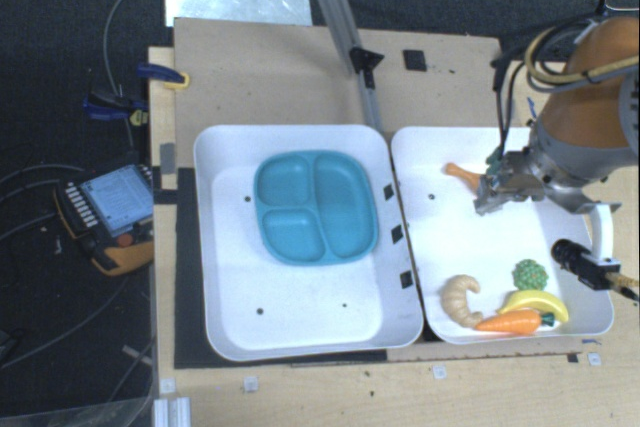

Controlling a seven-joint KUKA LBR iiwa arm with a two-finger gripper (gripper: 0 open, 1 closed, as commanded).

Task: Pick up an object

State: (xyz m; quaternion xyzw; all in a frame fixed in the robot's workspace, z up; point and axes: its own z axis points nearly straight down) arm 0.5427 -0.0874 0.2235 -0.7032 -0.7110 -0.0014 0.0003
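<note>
1. Camera view, end effector: grey two-finger gripper [492, 197] low over the right shallow white bin [430, 245], in its upper half, reached in from the right beneath the grey arm with the orange band [590, 105]; cannot tell whether released or clenched, dark tip too small and blurred to read; nothing seen lifted clear of the bin floor.

2. Camera view, nearest candidate: small orange elongated piece, perhaps a toy vegetable [462, 174], lying on the right bin's floor just beside the gripper, at its upper left; tip of the piece touching or almost touching the tool, which of the two cannot be told; no grasp shown.

3. Camera view, other candidates: pale tan croissant-shaped toy [461, 298], orange toy carrot with green top [512, 321], yellow toy banana [540, 304] and green toy broccoli floret [530, 274], clustered near the right bin's lower edge, well apart from the gripper, below it; carrot and banana touching, broccoli just above the banana.

4. Camera view, left side: light blue plastic plate with three compartments [317, 207] resting in the left shallow white bin [230, 305], far from the tool, across the divide between bins.

5. Progress, as a judgement: approach seemingly done, tool down near the orange piece; secure grip and lift left to do; task not yet complete as far as shown.
</note>
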